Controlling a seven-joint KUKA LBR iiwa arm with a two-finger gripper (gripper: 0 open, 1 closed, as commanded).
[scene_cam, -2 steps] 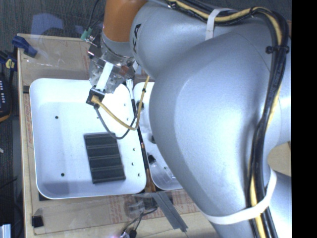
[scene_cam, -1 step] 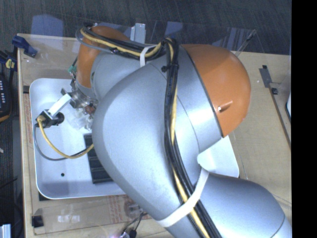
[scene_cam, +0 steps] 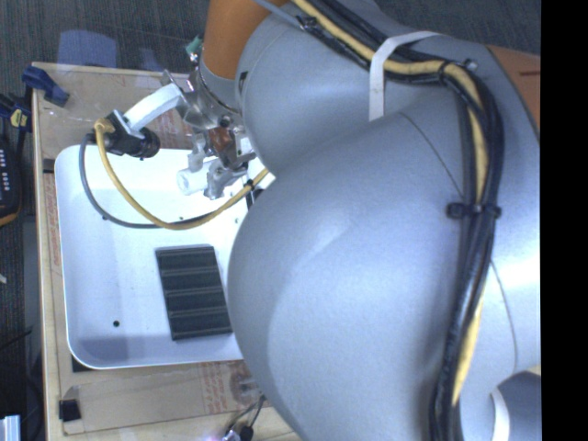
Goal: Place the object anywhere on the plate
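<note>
Arm (scene_cam: 386, 228) fills the frame's right; its jaws (scene_cam: 213, 175) hang over the bin (scene_cam: 92, 246) at upper centre, opening indiscernible. A dark ribbed block (scene_cam: 193, 292) lies lower left in the bin.

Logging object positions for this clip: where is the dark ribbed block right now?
The dark ribbed block lies flat in the white bin, toward its lower middle in the camera view, below the gripper and beside the grey arm.

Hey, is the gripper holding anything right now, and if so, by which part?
Cannot be told. The gripper hangs over the white bin, blocked by the arm. The dark ridged block lies apart on the bin floor.
</note>
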